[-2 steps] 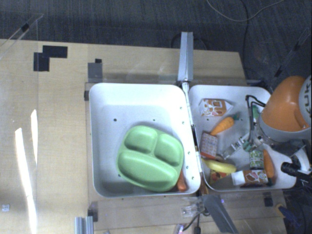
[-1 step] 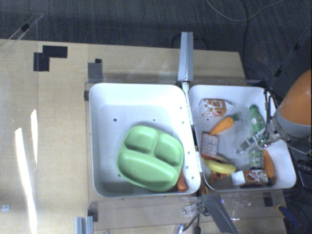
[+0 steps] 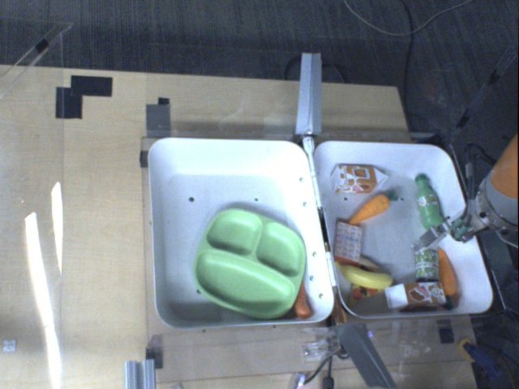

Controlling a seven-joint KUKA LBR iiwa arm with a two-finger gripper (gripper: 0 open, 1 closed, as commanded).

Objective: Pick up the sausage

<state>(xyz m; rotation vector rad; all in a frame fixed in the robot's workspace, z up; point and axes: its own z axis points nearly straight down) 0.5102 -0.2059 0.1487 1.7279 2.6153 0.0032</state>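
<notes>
At right bin's right edge: gripper low, fingers' state: cannot tell | sausage just below it, by wall, beside can | likely light, stiff, smooth; grasp mid-length across width

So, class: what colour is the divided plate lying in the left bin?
Light green: the divided plate shows clearly in the camera view, inside the left bin.

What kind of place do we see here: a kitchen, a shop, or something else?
Most likely a robotics lab test bench, not a kitchen: a robot arm reaches over two white bins on a bare bench, toy food like a banana lies inside, and loose cables run over the dark floor.
</notes>
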